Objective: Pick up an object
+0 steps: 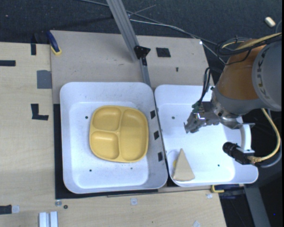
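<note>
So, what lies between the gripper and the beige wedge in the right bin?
Nothing: in the camera view, bare white bin floor separates the gripper from the beige wedge.

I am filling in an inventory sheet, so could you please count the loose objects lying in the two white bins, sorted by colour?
Yellow: 1, the divided plate in the left bin
Beige: 1, the wedge-shaped piece in the right bin
Total: 2

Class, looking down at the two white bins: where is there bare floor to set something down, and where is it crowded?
Left bin: free strips around the yellow divided plate, widest along its near wall. Right bin: free far-left corner; crowded by the gripper and beige wedge.
</note>
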Controlling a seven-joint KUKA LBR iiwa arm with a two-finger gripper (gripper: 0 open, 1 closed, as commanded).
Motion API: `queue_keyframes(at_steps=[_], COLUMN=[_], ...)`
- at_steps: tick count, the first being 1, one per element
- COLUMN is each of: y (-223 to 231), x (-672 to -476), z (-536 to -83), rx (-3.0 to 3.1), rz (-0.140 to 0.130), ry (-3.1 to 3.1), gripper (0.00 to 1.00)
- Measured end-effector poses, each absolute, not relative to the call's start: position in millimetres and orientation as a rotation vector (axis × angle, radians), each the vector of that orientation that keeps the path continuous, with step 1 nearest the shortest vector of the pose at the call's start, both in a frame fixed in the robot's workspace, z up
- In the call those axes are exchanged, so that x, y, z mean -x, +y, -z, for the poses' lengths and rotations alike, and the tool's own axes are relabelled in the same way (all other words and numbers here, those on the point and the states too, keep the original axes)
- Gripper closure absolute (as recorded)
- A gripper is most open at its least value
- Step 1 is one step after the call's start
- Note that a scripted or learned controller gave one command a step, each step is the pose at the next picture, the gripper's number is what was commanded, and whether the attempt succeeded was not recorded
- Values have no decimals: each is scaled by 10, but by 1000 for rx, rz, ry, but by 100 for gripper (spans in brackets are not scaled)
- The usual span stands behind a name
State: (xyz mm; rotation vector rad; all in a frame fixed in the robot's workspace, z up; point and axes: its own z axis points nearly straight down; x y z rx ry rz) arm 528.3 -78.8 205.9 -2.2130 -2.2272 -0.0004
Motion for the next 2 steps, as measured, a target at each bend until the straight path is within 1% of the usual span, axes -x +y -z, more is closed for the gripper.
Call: queue_keyframes(at_steps=[2], y=[207], x=[-5535], z=[-2269], rx=[2212], rz=[1], ry=[-2228], gripper=[100])
